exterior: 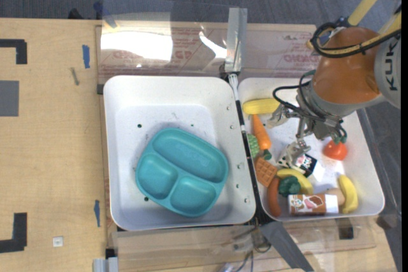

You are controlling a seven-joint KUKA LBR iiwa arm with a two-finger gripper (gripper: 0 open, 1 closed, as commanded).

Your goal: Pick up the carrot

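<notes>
The carrot (pixel 259 131) is a small orange piece with a green top. It lies lengthwise along the left wall of the right bin (pixel 373 165), just below a yellow toy (pixel 261 105). My gripper (pixel 296 151) hangs over the middle of that bin, right of the carrot and a short gap away from it. It sits just above a black-and-white packet (pixel 308 164). The arm's orange band (pixel 344 67) hides part of the bin's back.
A waffle piece (pixel 265 170), a sausage (pixel 274 198), a green toy (pixel 290 186), two bananas (pixel 348 192), a bottle (pixel 312 204) and a red-orange fruit (pixel 335 150) crowd the right bin. A teal divided plate (pixel 183 170) lies in the left bin (pixel 127 105).
</notes>
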